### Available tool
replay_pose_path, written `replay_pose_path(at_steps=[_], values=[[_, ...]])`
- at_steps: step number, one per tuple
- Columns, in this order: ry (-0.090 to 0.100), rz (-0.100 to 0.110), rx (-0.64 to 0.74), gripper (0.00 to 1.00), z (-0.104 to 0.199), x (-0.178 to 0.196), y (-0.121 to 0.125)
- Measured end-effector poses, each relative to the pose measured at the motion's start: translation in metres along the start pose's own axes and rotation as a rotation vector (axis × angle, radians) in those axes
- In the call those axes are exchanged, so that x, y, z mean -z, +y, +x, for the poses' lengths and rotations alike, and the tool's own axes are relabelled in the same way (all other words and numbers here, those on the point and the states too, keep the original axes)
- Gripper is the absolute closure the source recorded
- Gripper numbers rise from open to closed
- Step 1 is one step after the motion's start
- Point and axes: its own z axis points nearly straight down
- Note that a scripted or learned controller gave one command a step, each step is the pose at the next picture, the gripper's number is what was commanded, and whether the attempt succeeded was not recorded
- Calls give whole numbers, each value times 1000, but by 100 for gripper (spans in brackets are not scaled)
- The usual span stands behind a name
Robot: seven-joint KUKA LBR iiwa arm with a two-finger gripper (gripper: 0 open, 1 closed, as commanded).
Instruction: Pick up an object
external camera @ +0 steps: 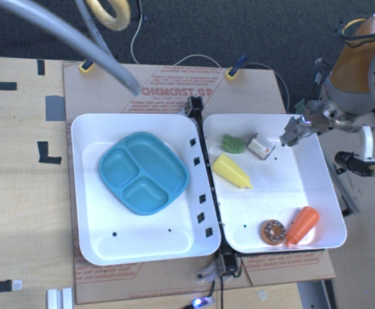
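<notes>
Left bin (pixel 84 172) held a blue plate (pixel 143 172); right bin (pixel 329 192) held a yellow toy (pixel 231 172), doughnut (pixel 273 232) and carrot (pixel 301 225); tool (pixel 291 134) hovered at its far edge.

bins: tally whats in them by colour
blue: 1, the divided plate in the left bin
green: 1, green item
yellow: 1, yellow item
white/grey: 1, small block
orange: 1, carrot
brown: 1, donut
total: 6

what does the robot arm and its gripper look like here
The arm is grey metal with a wide orange band above the wrist and thin dark cables looping beside it. The gripper is small, dark grey and angular, on a lighter grey wrist.
</notes>
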Motion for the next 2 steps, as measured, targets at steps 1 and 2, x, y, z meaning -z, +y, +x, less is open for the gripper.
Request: replay_pose_path(at_steps=[1,2], values=[[0,1,1,100,0,49,1],[2,6,3,100,45,46,2]])
